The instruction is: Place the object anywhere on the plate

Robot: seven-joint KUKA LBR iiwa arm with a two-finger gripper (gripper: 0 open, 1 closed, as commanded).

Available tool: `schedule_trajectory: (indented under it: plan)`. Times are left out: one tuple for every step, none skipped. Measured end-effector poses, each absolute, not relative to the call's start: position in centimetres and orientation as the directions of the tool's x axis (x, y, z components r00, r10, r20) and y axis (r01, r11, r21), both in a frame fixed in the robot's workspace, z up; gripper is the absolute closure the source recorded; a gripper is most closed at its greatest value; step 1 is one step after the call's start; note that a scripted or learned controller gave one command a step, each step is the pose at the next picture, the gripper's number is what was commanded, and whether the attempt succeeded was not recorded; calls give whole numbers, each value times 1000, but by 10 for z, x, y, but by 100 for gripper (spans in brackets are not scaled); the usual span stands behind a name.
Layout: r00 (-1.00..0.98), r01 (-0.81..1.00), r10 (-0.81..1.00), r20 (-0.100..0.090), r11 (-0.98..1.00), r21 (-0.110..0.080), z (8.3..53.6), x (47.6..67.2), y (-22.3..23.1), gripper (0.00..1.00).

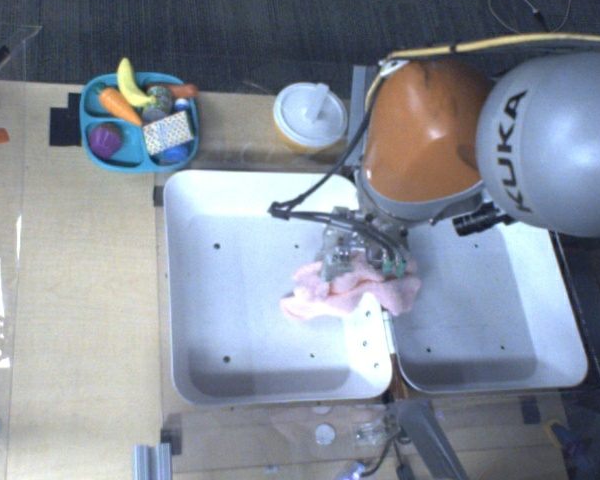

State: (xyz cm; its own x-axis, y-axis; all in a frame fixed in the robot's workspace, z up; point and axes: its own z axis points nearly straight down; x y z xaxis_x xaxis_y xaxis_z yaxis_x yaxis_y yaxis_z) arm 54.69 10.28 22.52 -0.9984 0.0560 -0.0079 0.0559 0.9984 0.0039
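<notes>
Two bins: two white bins sit side by side on the table (70, 298), so things can go from one to the other.
Blue tray: far at 10 o'clock, a small blue tray (135, 123) keeps toy food together, with a yellow banana (130, 83) and an orange carrot (120, 106) in it. It looks like the closest thing to a plate here, so I think that is where the object should end up, but I am not sure.
Left bin: the left bin (240, 298) has a flat white floor with little dots. Its low walls stop things from sliding off.
Cup: at 12 o'clock a yellow cup with a white lid (310, 116) stands on the table, just past the bin's top wall.
Pink cloth: the pink cloth (345, 293) is the object. It lies crumpled at the middle, over the wall between the two bins, mostly on the left side.
Tool: the tool (365, 258) hangs right over the cloth's top edge, touching or nearly so. I cannot tell if it is open, closed or gripping the cloth, because the arm hides it.
Arm: the big grey and orange arm (480, 138) comes in from 2 o'clock and points down.
Right bin: the right bin (500, 338) lies under the arm.
How far along: the cloth is well apart from the tray, so the job is not done yet.
</notes>
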Motion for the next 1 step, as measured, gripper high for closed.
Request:
schedule_trajectory:
  plan:
    - [-998, 56, 56, -8, 998, 4, 225, 547, 103, 0]
